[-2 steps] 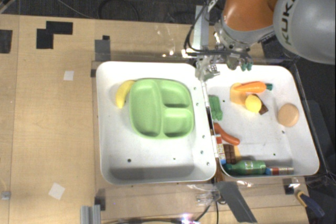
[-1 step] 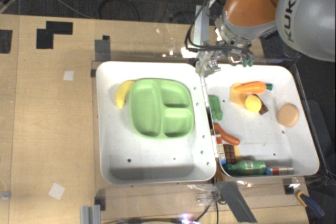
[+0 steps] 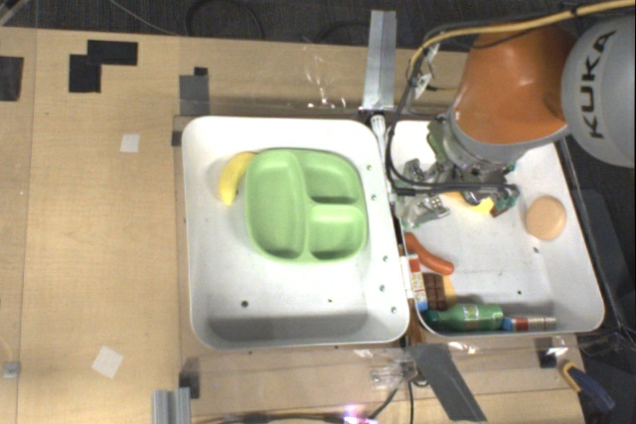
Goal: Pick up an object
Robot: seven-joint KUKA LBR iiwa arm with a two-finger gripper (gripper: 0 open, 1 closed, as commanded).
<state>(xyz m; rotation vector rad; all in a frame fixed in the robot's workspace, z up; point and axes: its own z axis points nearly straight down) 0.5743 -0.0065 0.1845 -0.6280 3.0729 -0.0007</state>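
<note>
In the right bin (image 3: 581, 298), my gripper (image 3: 435, 205) hangs low at the upper left, under the orange wrist band (image 3: 507, 84). A small yellow object (image 3: 478, 204) with a green piece (image 3: 509, 202) beside it lies just right of the gripper, partly hidden by the wrist. A tan rounded object (image 3: 545, 216) rests further right. Below the gripper lies an orange-red sausage shape (image 3: 429, 259). Along the front wall lie a green bottle (image 3: 467, 317) and a pen-like stick (image 3: 532, 322).
The left bin (image 3: 209, 303) holds a green divided plate (image 3: 303, 204) with a yellow banana (image 3: 233, 177) at its upper left edge. A divider wall (image 3: 390, 213) separates the bins. A small brown item (image 3: 429, 289) sits by that wall.
</note>
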